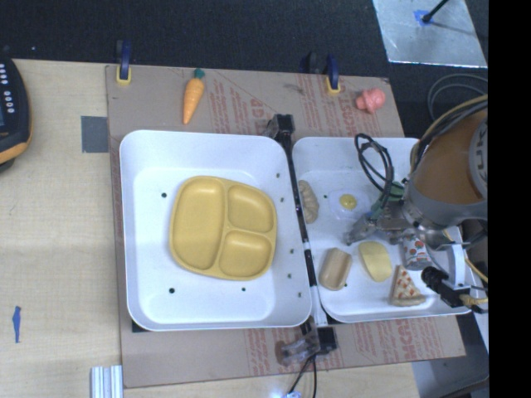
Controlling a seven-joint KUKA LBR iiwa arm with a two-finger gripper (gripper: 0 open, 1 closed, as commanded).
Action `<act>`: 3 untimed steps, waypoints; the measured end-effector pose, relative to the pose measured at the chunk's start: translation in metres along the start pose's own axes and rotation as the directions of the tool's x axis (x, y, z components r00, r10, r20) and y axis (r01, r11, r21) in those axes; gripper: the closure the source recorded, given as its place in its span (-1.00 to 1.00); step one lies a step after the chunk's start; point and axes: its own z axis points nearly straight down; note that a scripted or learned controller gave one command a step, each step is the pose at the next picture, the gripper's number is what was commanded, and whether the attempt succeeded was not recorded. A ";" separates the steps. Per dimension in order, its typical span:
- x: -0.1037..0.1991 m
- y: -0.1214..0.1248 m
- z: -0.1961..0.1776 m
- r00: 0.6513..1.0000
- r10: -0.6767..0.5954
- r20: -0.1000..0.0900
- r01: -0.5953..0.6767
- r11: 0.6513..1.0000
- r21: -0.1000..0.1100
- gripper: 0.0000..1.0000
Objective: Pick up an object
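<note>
The right bin (332,160) holds several toy foods. A yellow slab (376,261) lies near its front, with a tan bread roll (335,269) to its left and a pizza slice (405,288) to its right. A small yellow disc (348,201) lies mid-bin, and a beige lumpy piece (308,201) rests against the left wall. My gripper (375,226) hangs low over the right bin, just behind the yellow slab and to the right of the disc. I see nothing held in it. The arm covers the bin's right side.
The left bin (145,297) holds a yellow divided plate (222,225). A toy carrot (192,98) and a pink toy (371,99) lie on the cardboard behind the bins. A black cable (373,161) loops over the right bin's back. A dark device (12,110) sits far left.
</note>
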 end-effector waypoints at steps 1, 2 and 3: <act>0.027 -0.030 -0.003 1.000 0.002 0.000 -0.002 1.000 -0.002 -1.00; 0.039 -0.038 -0.003 1.000 -0.001 0.000 0.001 1.000 -0.003 -1.00; 0.037 -0.057 -0.003 1.000 0.002 0.001 -0.002 1.000 -0.004 -1.00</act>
